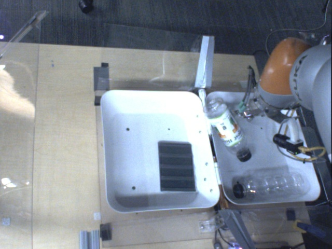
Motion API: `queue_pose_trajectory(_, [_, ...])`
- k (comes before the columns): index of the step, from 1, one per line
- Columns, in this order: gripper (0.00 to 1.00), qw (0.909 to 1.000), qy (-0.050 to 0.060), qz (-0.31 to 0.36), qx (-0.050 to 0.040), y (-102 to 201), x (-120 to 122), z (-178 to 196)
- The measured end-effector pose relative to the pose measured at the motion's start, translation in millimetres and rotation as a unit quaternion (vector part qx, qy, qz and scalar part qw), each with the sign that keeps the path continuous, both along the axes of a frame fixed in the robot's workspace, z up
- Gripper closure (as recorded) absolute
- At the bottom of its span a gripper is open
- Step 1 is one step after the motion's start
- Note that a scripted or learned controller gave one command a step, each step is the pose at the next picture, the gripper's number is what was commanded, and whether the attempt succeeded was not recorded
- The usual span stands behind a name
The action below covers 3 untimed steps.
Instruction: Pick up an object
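We are seeing a clear plastic bottle with a white label lying at center right in the right white bin; we cannot tell the gripper's state.

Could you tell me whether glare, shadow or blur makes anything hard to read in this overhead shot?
In the camera view, glare washes the bench's left side; the clear bottle nearly melts into the right bin; soft shadow lies along the left bin's near wall; the arm looks slightly blurred.

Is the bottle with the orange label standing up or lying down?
Lying down. The labelled bottle rests on its side in the right bin, its dark cap pointing toward the front.
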<state>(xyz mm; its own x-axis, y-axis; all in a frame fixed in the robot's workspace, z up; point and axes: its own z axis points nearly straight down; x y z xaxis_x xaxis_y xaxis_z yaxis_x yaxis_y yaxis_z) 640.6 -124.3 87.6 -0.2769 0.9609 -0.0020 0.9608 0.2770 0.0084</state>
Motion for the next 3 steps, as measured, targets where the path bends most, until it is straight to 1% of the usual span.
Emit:
queue_pose_trajectory(1, [0.00, 0.9928, -0.001, 0.120, -0.0010, 26.5, -20.6, 1.2])
queue_pose_trajectory(2, [0.00, 0.9808, 0.000, 0.195, -0.0021, -6.4, -85.2, 60.0])
queue_pose_trajectory(3, [0.00, 0.9530, -0.007, 0.303, -0.0044, 21.6, -112.6, 3.1])
